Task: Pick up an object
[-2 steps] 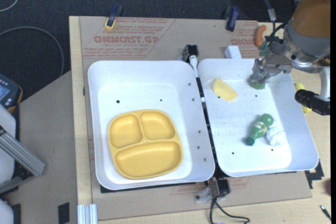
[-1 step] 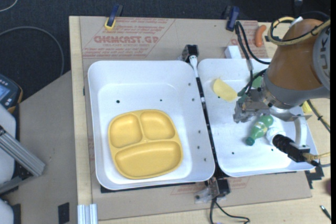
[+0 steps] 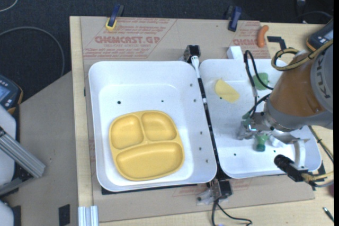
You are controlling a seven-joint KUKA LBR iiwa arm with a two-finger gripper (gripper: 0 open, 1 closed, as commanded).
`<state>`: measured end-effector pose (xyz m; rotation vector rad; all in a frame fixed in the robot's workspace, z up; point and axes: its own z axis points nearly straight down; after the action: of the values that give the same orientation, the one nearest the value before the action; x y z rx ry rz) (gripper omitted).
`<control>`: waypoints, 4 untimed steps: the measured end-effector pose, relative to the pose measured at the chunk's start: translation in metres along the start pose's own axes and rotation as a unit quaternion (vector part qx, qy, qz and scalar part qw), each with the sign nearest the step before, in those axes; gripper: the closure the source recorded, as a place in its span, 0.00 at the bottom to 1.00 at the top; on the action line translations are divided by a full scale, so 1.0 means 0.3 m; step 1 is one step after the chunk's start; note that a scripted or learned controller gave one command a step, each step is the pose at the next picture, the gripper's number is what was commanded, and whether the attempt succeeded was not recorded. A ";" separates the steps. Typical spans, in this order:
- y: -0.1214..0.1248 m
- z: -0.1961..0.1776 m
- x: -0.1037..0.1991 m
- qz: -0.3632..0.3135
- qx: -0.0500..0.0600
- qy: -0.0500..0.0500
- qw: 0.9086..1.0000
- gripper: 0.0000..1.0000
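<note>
The gripper (image 3: 253,132) is down inside the right bin (image 3: 233,164), low over its floor toward the near right part, and whether it is released or clenched on anything cannot be told from this slanted view, since the grey wrist and the orange band of the arm (image 3: 296,95) cover most of it.

A small green object (image 3: 260,144) lies on the bin floor just beside or under the gripper; it may be touching it, but that is uncertain. It looks small, light and probably hard plastic or rubber, so it should lift easily but could skid on the smooth white floor if nudged from one side. A squeeze across its narrow middle seems the safest hold.

A pale yellow piece (image 3: 227,90) lies farther back in the same bin, well apart from the gripper. It looks flat and thin, perhaps soft, so it would likely be awkward to pinch from above; an edge would be the place to take it.

In the left bin (image 3: 100,114) sits a yellow divided tray (image 3: 146,143) with three compartments. It looks stiff, light and wide; only its rim would fit between two fingers.

Another green shape (image 3: 261,80) shows at the far side of the right bin, partly behind a black cable, and cannot be identified. The arm hides the right bin's right side.
</note>
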<state>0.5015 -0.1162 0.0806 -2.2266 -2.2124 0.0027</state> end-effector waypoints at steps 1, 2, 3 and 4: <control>-0.075 -0.365 0.258 -0.007 -0.006 0.001 1.000 1.00; -0.074 -0.826 0.474 -0.008 -0.010 0.001 1.000 1.00; -0.077 -1.259 0.488 -0.005 -0.011 0.001 1.000 1.00; -0.088 -0.514 0.435 -0.001 0.007 -0.001 1.000 1.00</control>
<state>0.4766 0.0144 0.2350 -2.2171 -2.2090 0.0208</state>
